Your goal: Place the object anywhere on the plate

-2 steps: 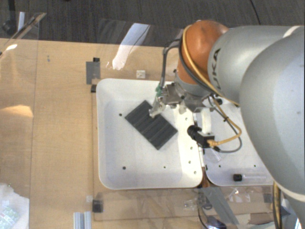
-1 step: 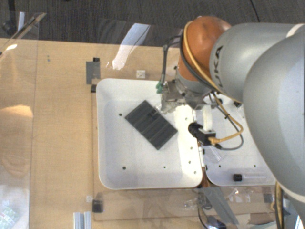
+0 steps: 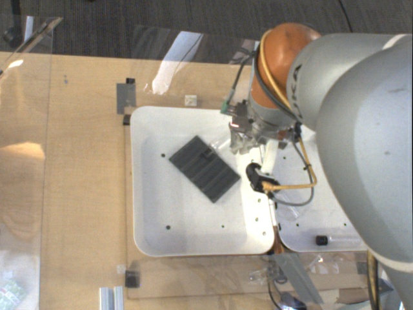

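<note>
A dark grey ridged square plate (image 3: 204, 168) lies flat and turned diagonally in the middle of the left white bin (image 3: 187, 237). My gripper (image 3: 242, 143) hangs over that bin's right side, just past the plate's upper right corner, under the grey wrist and orange band (image 3: 281, 57). The arm's bulk hides most of it. A small black object (image 3: 321, 240) rests in the right bin (image 3: 303, 237) near its front edge, well away from the gripper.
A black cable clip with a yellow cable (image 3: 258, 176) hangs from the wrist over the wall between the bins. The arm covers most of the right bin. Small black clamps (image 3: 127, 97) sit at the left bin's corners on the wooden bench.
</note>
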